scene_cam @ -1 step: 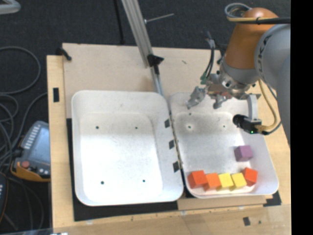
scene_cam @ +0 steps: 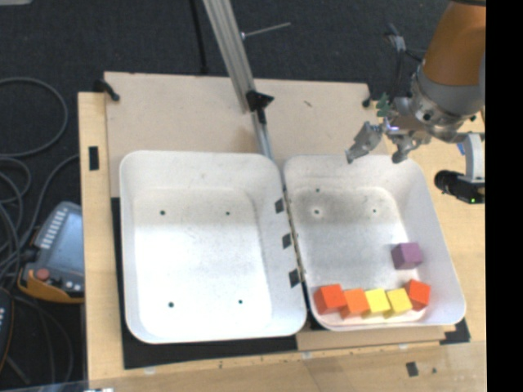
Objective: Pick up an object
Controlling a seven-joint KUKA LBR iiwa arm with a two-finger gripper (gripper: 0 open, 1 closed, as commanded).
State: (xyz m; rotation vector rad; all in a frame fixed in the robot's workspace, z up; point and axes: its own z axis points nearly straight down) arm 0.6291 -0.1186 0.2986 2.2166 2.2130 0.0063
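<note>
Worktop [scene_cam: 188,113]: pale wood board, over dark carpeted floor with loose cables at the left. A grey metal post [scene_cam: 233,43] rises slantwise from the far edge. A handheld pendant [scene_cam: 57,247] lies on the floor to the left.

Left bin [scene_cam: 139,178]: white, shallow, scuffed grey.

Right bin [scene_cam: 425,194]: white, touching the left bin along the middle seam.

Contents, right bin: purple block [scene_cam: 406,255] near the right wall, standing alone; along the near wall a touching row of orange block [scene_cam: 330,298], second orange block [scene_cam: 355,302], two yellow blocks [scene_cam: 387,301] and a red-orange block [scene_cam: 418,293].

My jaws [scene_cam: 378,147]: spread wide, holding nothing, above the right bin's far rim, well apart from the blocks.
</note>
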